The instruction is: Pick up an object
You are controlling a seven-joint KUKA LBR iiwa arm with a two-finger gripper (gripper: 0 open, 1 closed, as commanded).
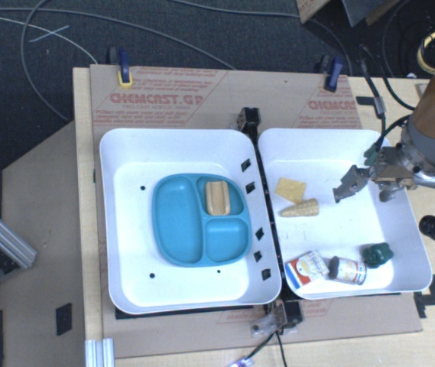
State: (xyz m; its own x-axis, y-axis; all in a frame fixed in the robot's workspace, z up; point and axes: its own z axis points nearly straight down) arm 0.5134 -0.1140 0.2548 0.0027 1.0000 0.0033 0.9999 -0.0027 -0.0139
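Note:
My gripper (366, 186) hangs over the right part of the right bin (400, 285), its fingers spread and nothing between them. To its left on the bin floor lie a yellow cheese-like wedge (290, 189) and a pale corn cob (300, 209). At the bin's front lie a small can with a red and white label (347, 270), a flat red, white and blue packet (306, 269) and a dark green lump (376, 254). The left bin (125, 281) holds a blue divided plate (173, 228) with a tan bread-like piece (217, 197) in its upper right compartment.
A black clip strip (255, 205) runs along the seam between the two bins. Blue clamps (124, 66) hold the cardboard base at the back. Cables (370, 67) trail behind the right bin beside the arm.

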